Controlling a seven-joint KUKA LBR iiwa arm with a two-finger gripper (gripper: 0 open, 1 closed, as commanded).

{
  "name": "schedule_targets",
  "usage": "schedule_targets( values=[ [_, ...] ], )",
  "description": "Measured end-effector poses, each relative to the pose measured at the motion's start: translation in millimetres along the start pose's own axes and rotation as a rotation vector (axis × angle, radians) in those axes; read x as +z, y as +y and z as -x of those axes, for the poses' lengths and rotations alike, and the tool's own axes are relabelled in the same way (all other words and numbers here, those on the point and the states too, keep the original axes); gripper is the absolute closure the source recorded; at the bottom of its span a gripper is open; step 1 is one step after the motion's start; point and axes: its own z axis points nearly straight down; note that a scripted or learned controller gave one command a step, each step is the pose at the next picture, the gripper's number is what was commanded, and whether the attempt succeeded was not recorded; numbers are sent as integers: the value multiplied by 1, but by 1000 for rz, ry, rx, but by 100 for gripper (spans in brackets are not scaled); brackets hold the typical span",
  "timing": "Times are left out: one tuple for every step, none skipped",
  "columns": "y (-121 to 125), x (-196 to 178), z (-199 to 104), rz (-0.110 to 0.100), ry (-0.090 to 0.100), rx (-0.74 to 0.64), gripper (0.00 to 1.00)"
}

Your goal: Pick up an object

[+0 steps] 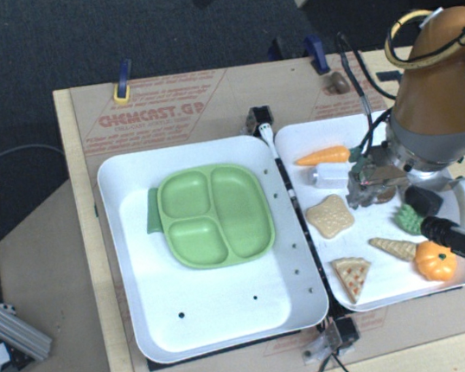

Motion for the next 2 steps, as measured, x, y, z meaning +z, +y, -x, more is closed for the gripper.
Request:
schedule_targets(
  values=[
    [7,2,-10,4,-1,-3,100],
    [7,0,9,4,-2,0,100]
  ],
)
